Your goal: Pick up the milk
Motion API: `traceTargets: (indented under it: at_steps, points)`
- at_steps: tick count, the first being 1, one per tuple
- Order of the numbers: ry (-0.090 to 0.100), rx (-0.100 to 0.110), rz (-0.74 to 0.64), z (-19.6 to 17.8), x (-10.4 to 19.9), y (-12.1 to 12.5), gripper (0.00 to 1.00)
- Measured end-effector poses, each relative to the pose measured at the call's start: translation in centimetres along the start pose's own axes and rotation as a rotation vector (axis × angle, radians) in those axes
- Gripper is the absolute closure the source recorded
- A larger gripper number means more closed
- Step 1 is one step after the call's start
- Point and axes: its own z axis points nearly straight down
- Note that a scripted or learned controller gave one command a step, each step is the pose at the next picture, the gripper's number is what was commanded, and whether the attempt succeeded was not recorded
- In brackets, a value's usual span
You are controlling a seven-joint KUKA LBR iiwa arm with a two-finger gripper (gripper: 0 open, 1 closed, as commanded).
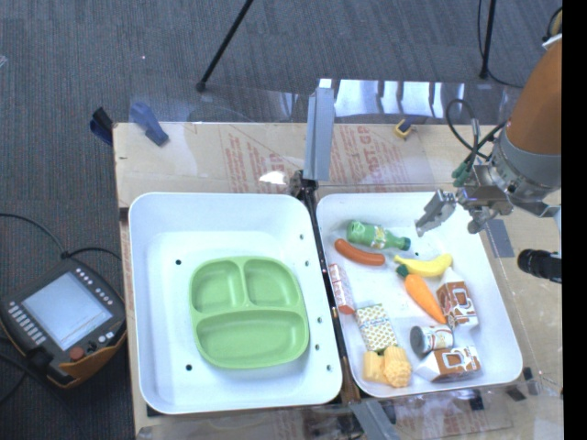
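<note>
Two small brown-and-white cartons lie in the right bin (510, 330); either could be the milk. One carton (456, 303) rests beside the carrot (424, 298). The other carton (453, 363) lies near the front right corner, next to a small can (426, 340). My gripper (457, 216) hovers over the bin's back right part, above and behind the banana (425, 265). Its fingers (433, 213) are spread open with nothing between them. The gripper stands well back from both cartons.
The right bin also holds a green bottle (374, 236), a sausage (359, 253), a checkered box (376, 326) and yellow corn pieces (387, 366). A wrapped bar (342, 289) lies by the divider. A green divided plate (249, 311) sits in the left bin (156, 246).
</note>
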Motion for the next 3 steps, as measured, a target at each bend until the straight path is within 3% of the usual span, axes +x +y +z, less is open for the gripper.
traceTargets:
  at_steps: [1, 2, 3]
  points:
    - [0.005, 0.020, 0.103, 16.1, -8.6, -3.6, 0.00]
    - [-0.003, -0.012, -0.044, 19.3, -7.7, -6.1, 0.00]
    - [-0.004, -0.015, -0.034, 18.4, -8.0, -6.0, 1.00]
